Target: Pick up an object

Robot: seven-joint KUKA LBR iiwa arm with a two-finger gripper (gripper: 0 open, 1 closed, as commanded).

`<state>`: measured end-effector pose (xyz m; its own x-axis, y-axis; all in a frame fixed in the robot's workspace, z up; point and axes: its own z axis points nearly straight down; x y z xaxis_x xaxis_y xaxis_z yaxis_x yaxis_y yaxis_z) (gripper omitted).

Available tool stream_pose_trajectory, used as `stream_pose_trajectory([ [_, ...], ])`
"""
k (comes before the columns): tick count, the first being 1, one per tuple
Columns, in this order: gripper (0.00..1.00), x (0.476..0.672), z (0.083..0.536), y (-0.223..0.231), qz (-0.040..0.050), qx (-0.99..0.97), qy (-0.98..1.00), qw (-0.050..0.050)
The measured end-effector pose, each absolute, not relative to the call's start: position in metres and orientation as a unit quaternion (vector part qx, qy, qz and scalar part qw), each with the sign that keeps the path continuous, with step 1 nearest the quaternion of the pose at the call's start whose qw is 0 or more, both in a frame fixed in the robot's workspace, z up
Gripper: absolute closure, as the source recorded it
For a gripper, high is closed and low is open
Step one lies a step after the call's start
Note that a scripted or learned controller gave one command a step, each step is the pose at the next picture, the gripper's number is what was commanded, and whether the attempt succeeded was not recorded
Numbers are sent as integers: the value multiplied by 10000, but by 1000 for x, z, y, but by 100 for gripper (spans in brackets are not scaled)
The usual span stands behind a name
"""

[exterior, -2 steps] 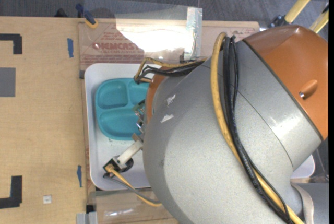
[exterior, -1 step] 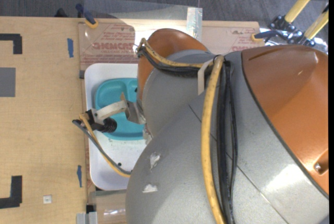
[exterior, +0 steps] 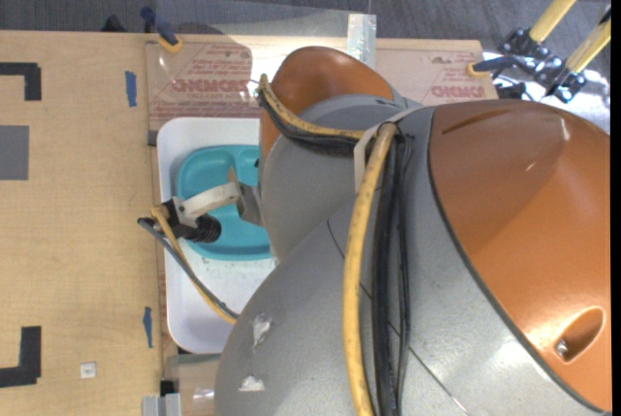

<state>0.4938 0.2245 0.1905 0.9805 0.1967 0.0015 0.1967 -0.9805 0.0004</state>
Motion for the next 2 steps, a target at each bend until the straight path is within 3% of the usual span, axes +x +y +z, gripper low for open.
stream_pose_trajectory([
  [1,100,488,289,226,10,9693,2460,-5],
  [2,100,478,185,224,-36,8479,5302,-5],
])
